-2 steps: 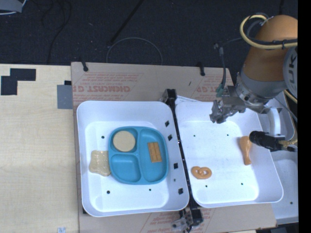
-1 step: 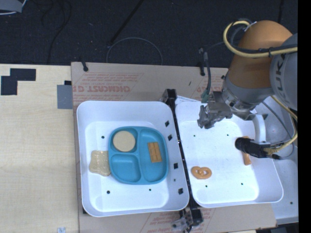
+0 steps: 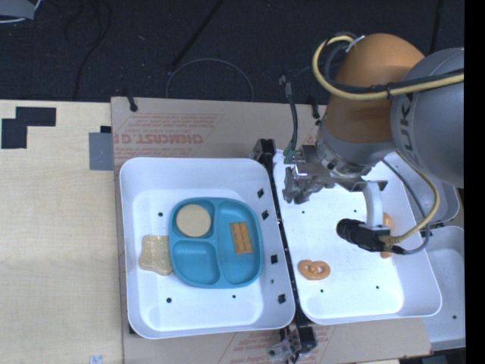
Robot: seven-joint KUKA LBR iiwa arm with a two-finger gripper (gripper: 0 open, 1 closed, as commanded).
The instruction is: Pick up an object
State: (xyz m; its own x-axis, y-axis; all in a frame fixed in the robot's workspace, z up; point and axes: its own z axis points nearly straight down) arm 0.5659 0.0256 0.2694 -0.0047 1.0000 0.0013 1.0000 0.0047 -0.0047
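Reaching from the right, arm [image 3: 394, 112] over right bin [image 3: 424, 294], tool [image 3: 297, 188] seemingly near divider.

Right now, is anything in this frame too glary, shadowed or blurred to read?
Camera view: even light; the right bin floor is washed out near white; the pretzel and blue tray read clearly; the arm shades and hides the bin's upper part; the gripper is dark and cluttered.

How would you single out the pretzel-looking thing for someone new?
Look in the right white bin, the one under the grey arm. Near its lower left lies the pretzel: small, orange-brown, knotted, flat on the bin floor. The gripper sits well above it.
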